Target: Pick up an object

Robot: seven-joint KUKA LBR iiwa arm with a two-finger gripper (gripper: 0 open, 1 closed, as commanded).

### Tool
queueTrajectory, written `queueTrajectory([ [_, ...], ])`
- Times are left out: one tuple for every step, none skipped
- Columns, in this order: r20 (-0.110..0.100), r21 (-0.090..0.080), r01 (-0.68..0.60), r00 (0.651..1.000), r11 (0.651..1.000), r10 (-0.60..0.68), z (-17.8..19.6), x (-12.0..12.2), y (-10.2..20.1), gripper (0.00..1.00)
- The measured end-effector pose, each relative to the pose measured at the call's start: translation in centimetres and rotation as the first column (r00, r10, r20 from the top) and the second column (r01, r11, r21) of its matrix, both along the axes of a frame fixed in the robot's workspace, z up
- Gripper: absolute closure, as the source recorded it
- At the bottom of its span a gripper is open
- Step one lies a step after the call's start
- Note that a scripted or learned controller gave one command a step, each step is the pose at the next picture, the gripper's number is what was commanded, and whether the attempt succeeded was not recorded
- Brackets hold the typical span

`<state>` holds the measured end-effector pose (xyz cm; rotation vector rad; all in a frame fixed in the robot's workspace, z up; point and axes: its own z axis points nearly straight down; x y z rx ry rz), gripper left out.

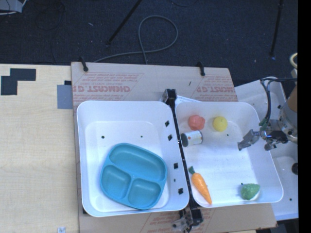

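We see the tool (257, 141) at the right bin's (228, 191) right wall, above the floor, with nothing between its fingers; how wide they stand we cannot tell. It seems poised to choose among loose items: a pink ball (196, 122) and yellow ball (220, 124) at the back, a can (191, 138) by the divider, a carrot (201, 187) and green lump (250, 191) in front. The left bin (92, 115) holds a blue tray (133, 175). The arm is cut off at right.
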<state>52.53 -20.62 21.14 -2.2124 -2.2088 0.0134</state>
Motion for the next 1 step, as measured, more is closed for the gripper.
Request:
queueTrajectory([
  [0.009, -0.002, -0.002, 1.000, 1.000, 0.002, 0.50, 0.22, 0.00, 0.00],
])
